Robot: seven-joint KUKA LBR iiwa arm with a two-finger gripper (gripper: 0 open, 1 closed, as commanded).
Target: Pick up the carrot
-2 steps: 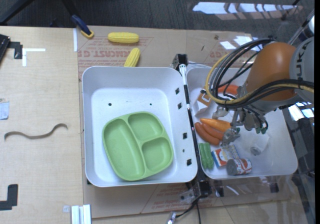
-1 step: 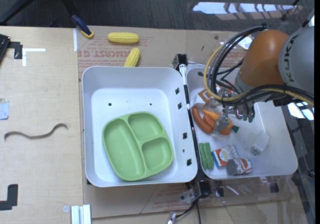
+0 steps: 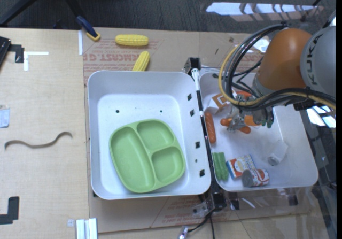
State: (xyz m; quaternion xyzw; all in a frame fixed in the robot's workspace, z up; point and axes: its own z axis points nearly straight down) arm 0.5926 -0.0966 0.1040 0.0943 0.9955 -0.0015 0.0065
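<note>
Arm [image 3: 291, 67] comes in from 3 o'clock and hangs over the R bin [image 3: 299, 179]. Its gripper [image 3: 239, 120] points down a bit toward 9 o'clock of that bin's middle. Right at the tip there's an orange piece lying at a slant, which I take for the carrot [image 3: 245, 128]. The gripper sits over its middle, w/ orange showing on both sides. Can't tell from here whether the gripper is apart, together or clamped on it, since cables and the wrist block the view. Can't tell either if the carrot is off the bin floor.

Other stuff in the R bin:
- red-orange stick [image 3: 211, 128] along the 9 o'clock wall, just beside the carrot but apart from it
- green piece [image 3: 219, 166] at approx 7 o'clock, lying along the same wall
- small carton [image 3: 247, 171] at 6 o'clock, just beside the green piece
- clear cup [image 3: 278, 155] at approx 5 o'clock, tipped on its side

L bin [image 3: 101, 93] holds a green plate [image 3: 147, 155] w/ three compartments, toward the 6 o'clock end.

Outside the bins, two corn cobs [image 3: 132, 40] lie on cardboard at 12 o'clock of the L bin, near each other. A thin wavy strip [image 3: 37, 142] lies on the bench at 9 o'clock, well apart from everything.
</note>
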